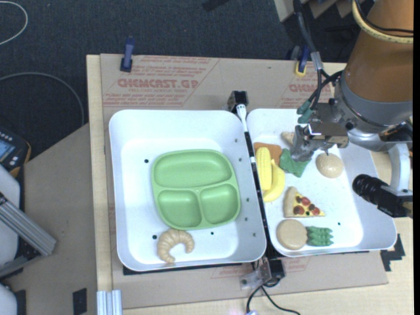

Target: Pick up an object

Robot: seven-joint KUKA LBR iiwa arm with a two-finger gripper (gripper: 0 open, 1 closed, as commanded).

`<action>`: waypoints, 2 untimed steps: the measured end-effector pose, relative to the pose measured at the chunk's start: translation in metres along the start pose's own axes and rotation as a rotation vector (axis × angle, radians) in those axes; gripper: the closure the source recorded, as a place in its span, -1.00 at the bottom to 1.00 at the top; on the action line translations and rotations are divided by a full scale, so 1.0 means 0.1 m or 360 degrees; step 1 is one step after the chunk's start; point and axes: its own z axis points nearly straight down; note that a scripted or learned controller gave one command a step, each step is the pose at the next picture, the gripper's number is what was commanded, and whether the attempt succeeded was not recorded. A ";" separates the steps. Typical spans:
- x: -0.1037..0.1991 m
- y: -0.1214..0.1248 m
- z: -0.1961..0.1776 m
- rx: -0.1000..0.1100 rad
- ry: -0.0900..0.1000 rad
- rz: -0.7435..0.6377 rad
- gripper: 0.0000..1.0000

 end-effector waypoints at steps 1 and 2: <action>-0.16 0.28 1.00 0.0010 -0.0002 0.0005 1.00; -0.47 0.20 0.70 -0.0015 -0.0003 0.0006 1.00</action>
